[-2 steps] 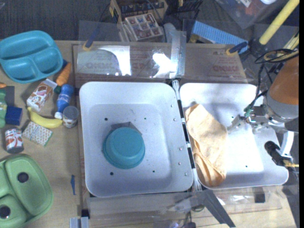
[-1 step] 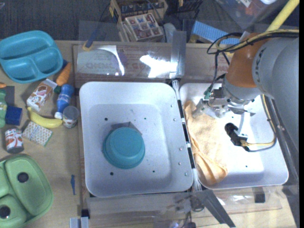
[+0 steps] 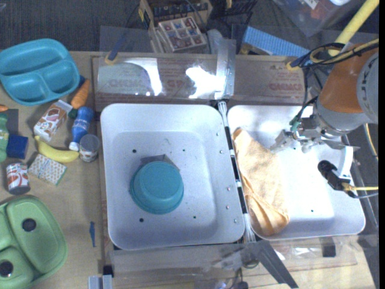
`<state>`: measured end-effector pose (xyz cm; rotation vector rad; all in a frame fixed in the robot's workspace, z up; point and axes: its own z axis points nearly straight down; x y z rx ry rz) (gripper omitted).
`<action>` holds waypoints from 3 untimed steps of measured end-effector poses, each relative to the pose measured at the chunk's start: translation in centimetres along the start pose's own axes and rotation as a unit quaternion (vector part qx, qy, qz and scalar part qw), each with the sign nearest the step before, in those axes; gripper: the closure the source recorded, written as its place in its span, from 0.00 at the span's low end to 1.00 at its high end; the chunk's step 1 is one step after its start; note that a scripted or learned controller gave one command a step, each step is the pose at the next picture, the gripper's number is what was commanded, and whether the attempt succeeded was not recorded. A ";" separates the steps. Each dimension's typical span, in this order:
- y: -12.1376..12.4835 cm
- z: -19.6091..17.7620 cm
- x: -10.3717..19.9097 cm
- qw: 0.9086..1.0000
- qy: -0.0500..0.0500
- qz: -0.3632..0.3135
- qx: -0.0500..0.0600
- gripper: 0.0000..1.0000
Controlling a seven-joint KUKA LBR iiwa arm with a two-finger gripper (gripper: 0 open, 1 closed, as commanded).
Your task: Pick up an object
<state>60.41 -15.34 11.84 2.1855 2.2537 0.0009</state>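
Two shallow white bins side by side, smooth plastic with rounded corners: left bin (image 3: 114, 137), right bin (image 3: 349, 221). One bowl (image 3: 157, 187) in the left bin, teal, round, mouth down, sitting near the middle; under its far edge one dark flat scrap I cannot identify. One cloth (image 3: 260, 182) in the right bin, yellow-orange, soft and nubbly like terry, rumpled into a long strip along the bin's left wall and bunched at its near end. My pincer (image 3: 299, 136) hangs over the far part of the right bin, just right of the cloth's far end; it is a tangle of grey metal at this angle and I cannot tell how it stands, nor whether it touches the cloth. Nothing visible in its grasp. My arm (image 3: 352, 95) comes in from the right, grey with the orange band. Outside the bins, on the wooden bench to the left: one blue divided tray (image 3: 37, 70), glossy plastic; one green moulded tray (image 3: 27, 242) with dark holes; one banana (image 3: 55, 152), curved and yellow; one small carton (image 3: 50, 121); one blue bottle (image 3: 79, 125) with a white cap; one small grey can (image 3: 89, 146); one patterned square packet (image 3: 47, 169); one orange carrot shape (image 3: 80, 93).
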 end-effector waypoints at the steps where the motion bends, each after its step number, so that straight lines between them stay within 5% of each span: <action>1: 2.8 -2.1 -2.7 1.000 0.000 -0.008 -0.001 0.00; 2: -0.8 2.3 5.1 0.995 0.001 -0.098 0.001 0.00; 3: -0.7 1.2 4.8 0.995 0.000 -0.096 -0.001 1.00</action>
